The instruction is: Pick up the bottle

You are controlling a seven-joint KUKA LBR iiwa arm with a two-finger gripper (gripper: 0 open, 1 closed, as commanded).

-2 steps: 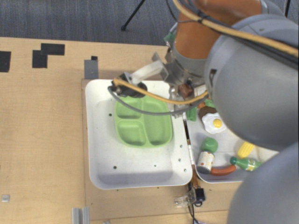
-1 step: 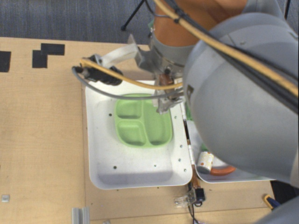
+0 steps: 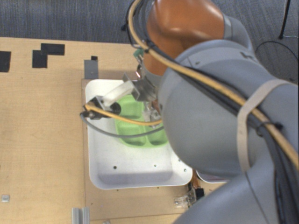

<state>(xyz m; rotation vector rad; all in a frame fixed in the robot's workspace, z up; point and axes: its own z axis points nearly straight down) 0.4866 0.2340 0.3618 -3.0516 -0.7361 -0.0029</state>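
Observation:
A pale green, see-through plastic thing [image 3: 134, 130], which may be the bottle, lies in the white bin [image 3: 126, 171] toward its far right part. My gripper [image 3: 151, 109] reaches down right over the green thing's upper right side. The bulky grey arm with its orange band covers much of the green thing and everything to its right. Whether the gripper touches the green thing cannot be told from here.
The bin's near half shows bare white floor. Tan bench surface [image 3: 42, 139] spreads to the left, with black marks along its far edge. A small clear piece [image 3: 183, 201] lies on the bench just in front of the bin's near right corner.

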